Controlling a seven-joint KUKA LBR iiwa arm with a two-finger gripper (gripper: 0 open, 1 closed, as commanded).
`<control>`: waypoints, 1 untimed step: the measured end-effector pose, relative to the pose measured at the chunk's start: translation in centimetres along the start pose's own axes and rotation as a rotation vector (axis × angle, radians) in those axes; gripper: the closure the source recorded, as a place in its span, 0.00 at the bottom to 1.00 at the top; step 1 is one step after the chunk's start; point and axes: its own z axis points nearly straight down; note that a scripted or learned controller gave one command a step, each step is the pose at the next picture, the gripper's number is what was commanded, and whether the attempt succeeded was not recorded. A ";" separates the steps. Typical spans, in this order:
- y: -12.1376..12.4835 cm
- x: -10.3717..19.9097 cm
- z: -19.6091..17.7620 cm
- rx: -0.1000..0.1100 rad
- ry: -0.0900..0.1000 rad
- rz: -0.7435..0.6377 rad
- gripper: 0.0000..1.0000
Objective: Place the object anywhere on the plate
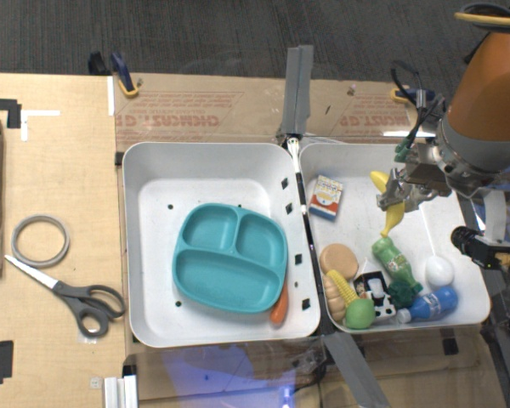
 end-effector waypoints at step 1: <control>0.3 7.1 9.0 0.000 0.001 -0.094 1.00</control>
